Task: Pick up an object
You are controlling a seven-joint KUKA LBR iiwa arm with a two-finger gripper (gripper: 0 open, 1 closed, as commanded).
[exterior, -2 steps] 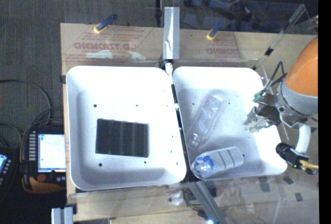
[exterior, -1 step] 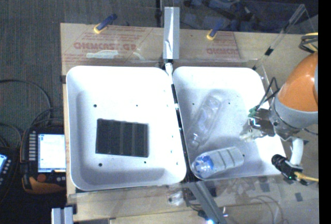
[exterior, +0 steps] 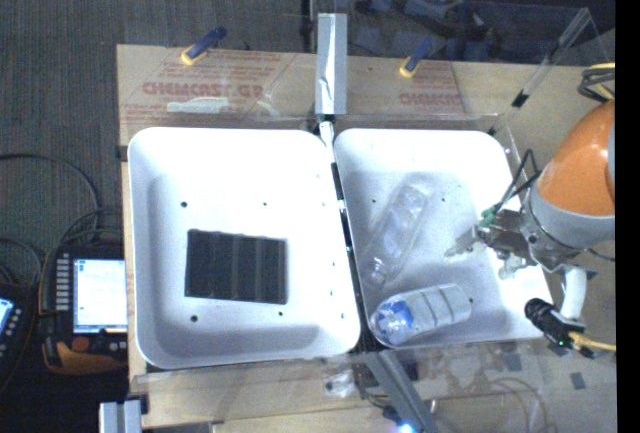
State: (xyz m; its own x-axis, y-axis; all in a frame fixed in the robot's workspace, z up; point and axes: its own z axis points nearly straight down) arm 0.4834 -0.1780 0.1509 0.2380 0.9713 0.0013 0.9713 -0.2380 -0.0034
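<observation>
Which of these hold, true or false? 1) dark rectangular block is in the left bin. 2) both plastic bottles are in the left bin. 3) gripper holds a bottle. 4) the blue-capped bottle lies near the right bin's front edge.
1) True: the dark rectangular block lies in the left bin.
2) False: the clear plastic bottle and the blue-capped bottle both lie in the right bin.
3) False: the gripper is beside the right bin's right wall, apart from both bottles.
4) True.
</observation>
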